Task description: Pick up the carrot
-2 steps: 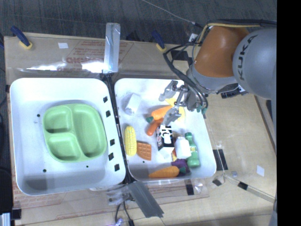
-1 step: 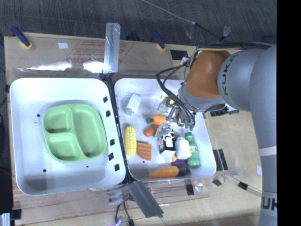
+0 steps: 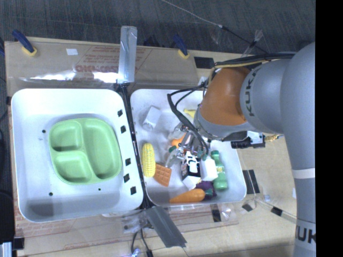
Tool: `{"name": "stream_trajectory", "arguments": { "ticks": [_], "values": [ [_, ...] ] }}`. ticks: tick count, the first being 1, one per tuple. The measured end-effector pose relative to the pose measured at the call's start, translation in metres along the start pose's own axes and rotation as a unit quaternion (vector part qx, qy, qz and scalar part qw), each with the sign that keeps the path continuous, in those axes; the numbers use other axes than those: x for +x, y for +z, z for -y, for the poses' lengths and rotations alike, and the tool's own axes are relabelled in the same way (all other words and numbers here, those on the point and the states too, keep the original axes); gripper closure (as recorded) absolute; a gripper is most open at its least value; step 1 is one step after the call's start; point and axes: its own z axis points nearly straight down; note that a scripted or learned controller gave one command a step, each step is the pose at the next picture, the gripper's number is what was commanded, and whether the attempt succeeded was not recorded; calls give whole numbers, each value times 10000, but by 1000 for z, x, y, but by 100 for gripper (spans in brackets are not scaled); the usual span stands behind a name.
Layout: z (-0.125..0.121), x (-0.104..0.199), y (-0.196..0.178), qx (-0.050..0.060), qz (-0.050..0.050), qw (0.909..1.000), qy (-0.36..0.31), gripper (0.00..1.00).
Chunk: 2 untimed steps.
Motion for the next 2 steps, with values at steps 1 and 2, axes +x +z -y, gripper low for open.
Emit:
{"name": "stream_trajectory", "arguments": {
  "ticks": [1, 2],
  "values": [
    [-2, -1, -11, -4, 16, 10000, -49, 100],
    [-4, -2, -22, -5, 27, 10000, -93, 100]
  ]
}}
